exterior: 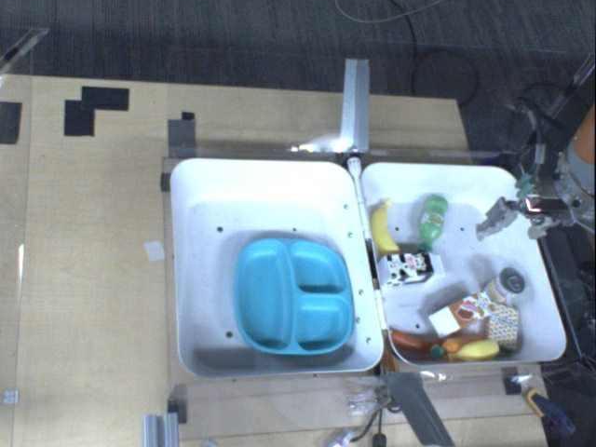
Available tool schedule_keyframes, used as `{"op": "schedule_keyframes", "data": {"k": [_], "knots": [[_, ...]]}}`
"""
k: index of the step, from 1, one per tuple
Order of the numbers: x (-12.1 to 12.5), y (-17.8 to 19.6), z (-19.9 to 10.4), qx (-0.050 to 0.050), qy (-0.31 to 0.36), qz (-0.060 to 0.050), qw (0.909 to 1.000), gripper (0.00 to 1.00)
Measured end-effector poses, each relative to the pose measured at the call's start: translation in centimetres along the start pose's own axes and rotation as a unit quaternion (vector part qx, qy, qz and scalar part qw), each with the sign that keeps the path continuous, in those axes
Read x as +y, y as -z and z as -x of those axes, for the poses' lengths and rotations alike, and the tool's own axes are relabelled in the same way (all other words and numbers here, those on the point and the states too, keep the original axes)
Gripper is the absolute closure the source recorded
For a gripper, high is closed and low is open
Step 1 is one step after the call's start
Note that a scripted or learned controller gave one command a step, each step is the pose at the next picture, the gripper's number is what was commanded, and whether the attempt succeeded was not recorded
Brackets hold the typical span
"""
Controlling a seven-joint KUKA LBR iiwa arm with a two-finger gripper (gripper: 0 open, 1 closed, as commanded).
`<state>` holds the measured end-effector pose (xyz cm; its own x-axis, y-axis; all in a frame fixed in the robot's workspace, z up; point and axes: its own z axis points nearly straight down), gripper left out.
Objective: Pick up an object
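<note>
- We see the gripper [510, 214] over the right bin's [466, 177] three o'clock rim; we cannot tell its state.
- The green bottle [432, 218] lies at its nine o'clock, the metal can [510, 282] at six.
- Farther at nine, the left bin [200, 250] holds a blue tray [293, 296].

A blue plate [294, 296] sits in the left bin [200, 250]. The right bin [466, 180] holds a banana [381, 228], a green bottle [431, 219] and other toys. The gripper [498, 218] hangs over its right side.
</note>
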<state>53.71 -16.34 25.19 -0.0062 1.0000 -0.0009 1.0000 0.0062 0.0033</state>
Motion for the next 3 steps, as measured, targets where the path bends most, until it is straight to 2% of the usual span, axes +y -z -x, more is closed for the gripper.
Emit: {"op": "schedule_keyframes", "data": {"k": [1,2,3], "knots": [[2.8,-12.0,-1.5,0.000,0.051,0.000,0.9987,0.00],[9.1,-16.4,-2.2,-0.001,0.023,0.004,0.9997,0.00],[9.3,-15.2,-2.4,-0.001,0.026,0.006,0.9997,1.00]]}}
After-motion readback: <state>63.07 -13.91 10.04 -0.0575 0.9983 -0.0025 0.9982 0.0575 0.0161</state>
